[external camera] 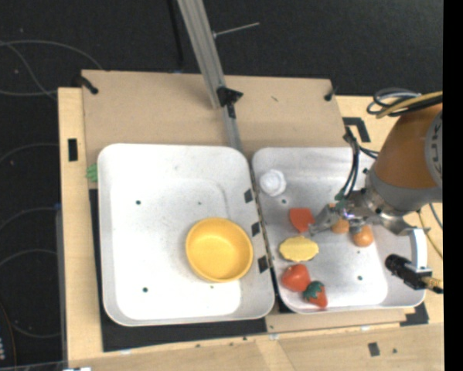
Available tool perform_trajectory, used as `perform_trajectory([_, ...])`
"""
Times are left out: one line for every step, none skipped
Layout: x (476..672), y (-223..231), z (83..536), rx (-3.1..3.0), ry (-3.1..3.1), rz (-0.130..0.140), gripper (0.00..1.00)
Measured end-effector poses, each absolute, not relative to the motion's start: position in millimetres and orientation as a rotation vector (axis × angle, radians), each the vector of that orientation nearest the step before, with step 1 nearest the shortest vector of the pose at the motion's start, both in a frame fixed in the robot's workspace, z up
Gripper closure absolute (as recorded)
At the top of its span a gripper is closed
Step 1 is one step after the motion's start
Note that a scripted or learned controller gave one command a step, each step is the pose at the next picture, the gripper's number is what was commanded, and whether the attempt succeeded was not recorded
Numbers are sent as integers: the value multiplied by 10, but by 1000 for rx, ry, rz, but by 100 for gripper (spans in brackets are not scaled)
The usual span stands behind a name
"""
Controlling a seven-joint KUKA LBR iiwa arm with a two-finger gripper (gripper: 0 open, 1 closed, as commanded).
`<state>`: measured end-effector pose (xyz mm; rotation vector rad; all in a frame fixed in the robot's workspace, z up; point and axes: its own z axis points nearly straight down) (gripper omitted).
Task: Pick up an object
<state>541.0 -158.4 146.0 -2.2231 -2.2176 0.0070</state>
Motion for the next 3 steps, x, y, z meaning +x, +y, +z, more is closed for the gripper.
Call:
perform_trajectory([5409, -1603, 993, -2225, -2221, 4, 0])
perform_trajectory([5423, -1603, 1118, -2231, -2217, -4, 100])
perform_trajectory([5510, -1667, 1717, -2223, -2229, -7, 100])
